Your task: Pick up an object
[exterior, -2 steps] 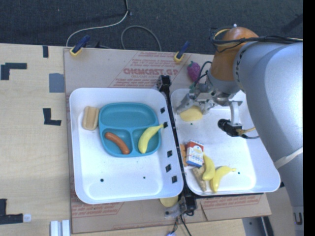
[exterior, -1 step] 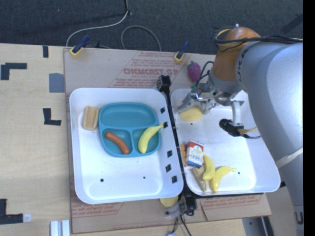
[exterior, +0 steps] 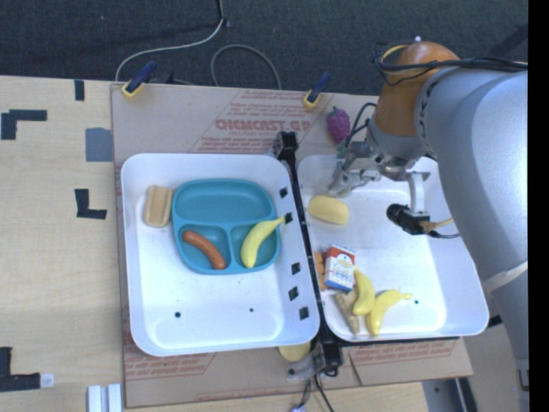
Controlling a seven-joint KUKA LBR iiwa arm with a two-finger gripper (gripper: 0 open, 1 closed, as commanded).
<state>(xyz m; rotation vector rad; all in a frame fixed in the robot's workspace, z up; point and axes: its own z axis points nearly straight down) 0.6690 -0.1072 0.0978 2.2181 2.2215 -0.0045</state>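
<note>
Nearby, lemon [exterior: 328, 209] just below pincer [exterior: 346, 177].

The light wood bench [exterior: 51, 256] carries a brown board [exterior: 197, 118] printed with red lettering, held at its far edge by 2 clamps [exterior: 137, 80] with blue and yellow handles. Black tape marks [exterior: 86, 202] sit on the wood to the left. A thin white cable [exterior: 184, 41] loops over the dark floor [exterior: 103, 15] beyond.
</note>
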